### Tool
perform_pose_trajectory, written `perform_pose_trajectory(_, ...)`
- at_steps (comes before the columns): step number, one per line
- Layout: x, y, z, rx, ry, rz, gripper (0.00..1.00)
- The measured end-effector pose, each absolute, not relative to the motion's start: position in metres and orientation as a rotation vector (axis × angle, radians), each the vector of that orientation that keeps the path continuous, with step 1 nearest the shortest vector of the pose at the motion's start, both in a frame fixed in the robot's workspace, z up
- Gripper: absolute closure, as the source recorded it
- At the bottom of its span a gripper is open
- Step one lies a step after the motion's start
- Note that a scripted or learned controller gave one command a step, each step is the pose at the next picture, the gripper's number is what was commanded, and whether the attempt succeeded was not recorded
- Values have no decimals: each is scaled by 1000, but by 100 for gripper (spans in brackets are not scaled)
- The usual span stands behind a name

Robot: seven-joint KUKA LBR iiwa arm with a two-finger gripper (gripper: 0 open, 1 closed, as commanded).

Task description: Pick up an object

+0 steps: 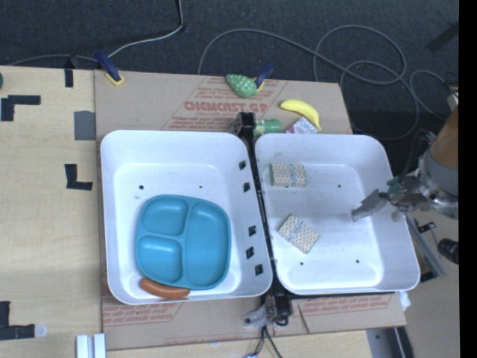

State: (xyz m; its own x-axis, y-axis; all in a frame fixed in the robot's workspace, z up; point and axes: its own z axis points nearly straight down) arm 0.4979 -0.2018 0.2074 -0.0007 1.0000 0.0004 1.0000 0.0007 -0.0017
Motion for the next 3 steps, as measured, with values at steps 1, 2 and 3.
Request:
perform_pose_trajectory(1,519,-99,129,-2215,-2221,2,0)
perform_pose_trajectory(2,502,-99,86,-2223,-2224,-3,0)
perform_pose_trajectory(3,553,-95,85,-2223,-2225,-2,0)
